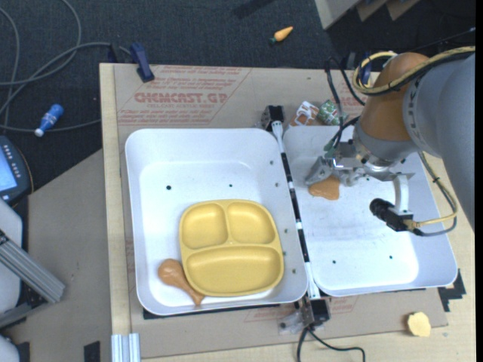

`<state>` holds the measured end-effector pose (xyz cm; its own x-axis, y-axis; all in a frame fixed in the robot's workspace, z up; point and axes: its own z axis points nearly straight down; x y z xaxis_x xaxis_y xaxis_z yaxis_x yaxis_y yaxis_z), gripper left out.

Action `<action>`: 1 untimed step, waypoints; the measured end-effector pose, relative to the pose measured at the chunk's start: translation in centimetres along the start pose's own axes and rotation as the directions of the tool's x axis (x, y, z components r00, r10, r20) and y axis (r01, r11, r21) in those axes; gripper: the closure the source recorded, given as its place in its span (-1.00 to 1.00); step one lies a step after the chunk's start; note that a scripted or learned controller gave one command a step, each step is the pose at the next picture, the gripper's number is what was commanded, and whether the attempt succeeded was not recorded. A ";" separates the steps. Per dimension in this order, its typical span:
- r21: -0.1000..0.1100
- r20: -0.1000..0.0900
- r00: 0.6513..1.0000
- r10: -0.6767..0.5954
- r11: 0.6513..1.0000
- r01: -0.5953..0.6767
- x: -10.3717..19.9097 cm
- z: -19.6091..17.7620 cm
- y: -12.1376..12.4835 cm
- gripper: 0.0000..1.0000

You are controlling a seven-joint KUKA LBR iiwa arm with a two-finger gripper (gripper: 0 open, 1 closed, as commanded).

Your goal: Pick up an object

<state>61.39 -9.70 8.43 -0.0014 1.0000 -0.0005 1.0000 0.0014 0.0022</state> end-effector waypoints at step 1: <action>-0.005 0.000 1.000 0.000 1.000 0.000 0.0 -1.2 0.1 1.00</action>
<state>61.52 -9.66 9.67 -0.0010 1.0000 -0.0004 1.0000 0.0010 0.0076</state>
